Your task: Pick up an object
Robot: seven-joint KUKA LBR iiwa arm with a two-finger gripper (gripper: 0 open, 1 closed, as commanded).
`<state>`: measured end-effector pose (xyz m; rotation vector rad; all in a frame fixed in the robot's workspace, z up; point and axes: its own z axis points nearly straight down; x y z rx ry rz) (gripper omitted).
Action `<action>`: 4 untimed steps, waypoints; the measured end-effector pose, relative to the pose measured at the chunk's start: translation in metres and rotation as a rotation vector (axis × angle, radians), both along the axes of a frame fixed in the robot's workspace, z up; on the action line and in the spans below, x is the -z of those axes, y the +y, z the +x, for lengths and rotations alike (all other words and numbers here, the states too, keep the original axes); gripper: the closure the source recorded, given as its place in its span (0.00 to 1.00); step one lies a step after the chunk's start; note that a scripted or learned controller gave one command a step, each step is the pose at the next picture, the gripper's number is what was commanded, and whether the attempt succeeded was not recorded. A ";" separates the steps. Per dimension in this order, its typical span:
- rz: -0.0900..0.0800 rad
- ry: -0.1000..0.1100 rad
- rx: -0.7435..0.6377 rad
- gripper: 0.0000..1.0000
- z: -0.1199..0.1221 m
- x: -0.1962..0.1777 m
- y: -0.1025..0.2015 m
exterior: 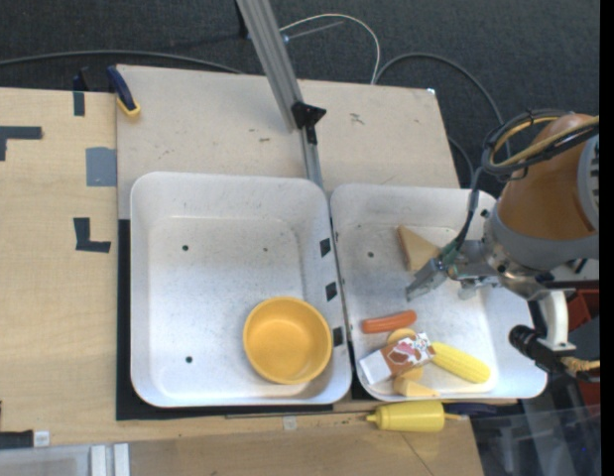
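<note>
The right bin (366,216) holds a tan cheese wedge (419,245), an orange-red carrot-like stick (389,321), a packet with a red and white label (401,353) and a yellow corn cob (459,363). A yellow bowl (286,339) sits in the near right corner of the left bin (187,206). My gripper (432,275) hangs in the right bin, just below the cheese wedge and above the orange stick. Its fingers look spread with nothing between them.
A yellow mustard bottle (410,416) lies on the bench just in front of the right bin. A grey metal pole (277,58) slants from the top toward the seam between the bins. A blue and yellow clamp (123,91) sits at the back left.
</note>
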<state>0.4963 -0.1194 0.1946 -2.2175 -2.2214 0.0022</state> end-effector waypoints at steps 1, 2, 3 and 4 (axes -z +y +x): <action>0.000 0.000 0.000 0.00 0.000 0.000 0.000; 0.000 0.006 0.002 0.00 -0.007 0.063 0.001; -0.001 -0.002 0.001 0.00 -0.007 0.106 0.001; 0.000 -0.001 0.000 1.00 -0.007 0.095 0.002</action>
